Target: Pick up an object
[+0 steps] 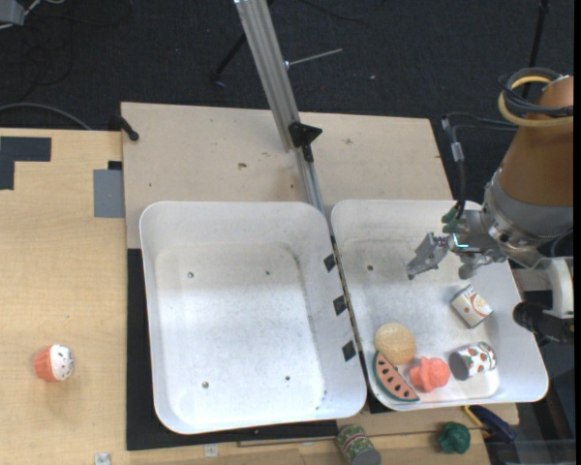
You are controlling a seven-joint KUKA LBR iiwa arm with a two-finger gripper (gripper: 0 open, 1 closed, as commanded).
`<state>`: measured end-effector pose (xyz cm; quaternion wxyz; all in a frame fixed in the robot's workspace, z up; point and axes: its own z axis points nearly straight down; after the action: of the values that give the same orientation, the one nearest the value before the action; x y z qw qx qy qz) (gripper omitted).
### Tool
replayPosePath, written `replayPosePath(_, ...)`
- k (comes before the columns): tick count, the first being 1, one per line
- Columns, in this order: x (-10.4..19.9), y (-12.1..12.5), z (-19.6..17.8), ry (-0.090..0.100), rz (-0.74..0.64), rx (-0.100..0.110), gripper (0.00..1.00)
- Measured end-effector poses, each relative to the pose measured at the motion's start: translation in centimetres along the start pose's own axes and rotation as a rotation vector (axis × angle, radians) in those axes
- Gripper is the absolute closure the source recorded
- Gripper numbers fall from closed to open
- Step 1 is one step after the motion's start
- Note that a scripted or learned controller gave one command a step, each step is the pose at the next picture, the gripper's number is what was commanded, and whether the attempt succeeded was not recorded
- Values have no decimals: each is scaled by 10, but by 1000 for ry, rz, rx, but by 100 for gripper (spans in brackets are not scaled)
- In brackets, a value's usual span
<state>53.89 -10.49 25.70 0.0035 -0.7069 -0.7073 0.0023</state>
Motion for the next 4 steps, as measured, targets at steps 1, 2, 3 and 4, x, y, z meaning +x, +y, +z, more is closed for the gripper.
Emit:
replayPosePath(1, -2, 1, -2, -1, 2, -6, 0)
replayPosePath(2, -4, 1, 42, 0, 1, 0, 0)
replayPosePath(3, -7, -1, 106, 0, 1, 2, 0)
replayPosePath(4, -1, 2, 165, -2, 0, -7, 0)
